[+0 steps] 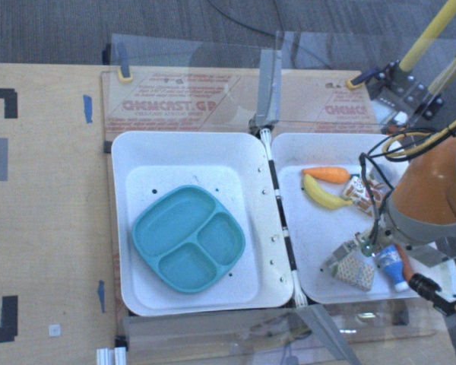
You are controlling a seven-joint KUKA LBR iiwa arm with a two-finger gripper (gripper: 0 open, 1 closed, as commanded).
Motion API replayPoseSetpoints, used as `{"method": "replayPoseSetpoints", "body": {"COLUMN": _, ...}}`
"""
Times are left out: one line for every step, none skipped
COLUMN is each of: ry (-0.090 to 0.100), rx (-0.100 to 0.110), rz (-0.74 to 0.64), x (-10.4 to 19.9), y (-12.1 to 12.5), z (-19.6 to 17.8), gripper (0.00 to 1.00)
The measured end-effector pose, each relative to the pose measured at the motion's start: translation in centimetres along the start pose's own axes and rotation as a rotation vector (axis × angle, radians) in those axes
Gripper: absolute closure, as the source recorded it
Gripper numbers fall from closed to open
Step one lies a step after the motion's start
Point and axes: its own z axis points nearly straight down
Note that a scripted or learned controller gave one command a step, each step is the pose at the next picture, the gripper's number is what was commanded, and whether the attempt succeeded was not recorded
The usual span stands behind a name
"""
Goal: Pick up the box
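The box (357,271) is lying tilted near the front of the right bin (319,284), with the end effector (359,248) hanging just above it; whether it is gripping cannot be told. A banana (324,194) and carrot (327,175) are lying behind; a teal tray (188,238) is sitting in the left bin (129,158).

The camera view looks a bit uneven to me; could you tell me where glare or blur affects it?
Camera view: soft, even light; glare streaks on the clear panels behind the bins; teal tray crisp with faint shadow; the items around the gripper in the right bin look small and slightly blurred.
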Motion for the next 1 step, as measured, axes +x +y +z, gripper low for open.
{"method": "replayPoseSetpoints", "body": {"ry": -0.004, "rx": -0.003, "rz": 0.004, "x": -0.27, "y": 0.02, "z": -0.90, "gripper": 1.00}}
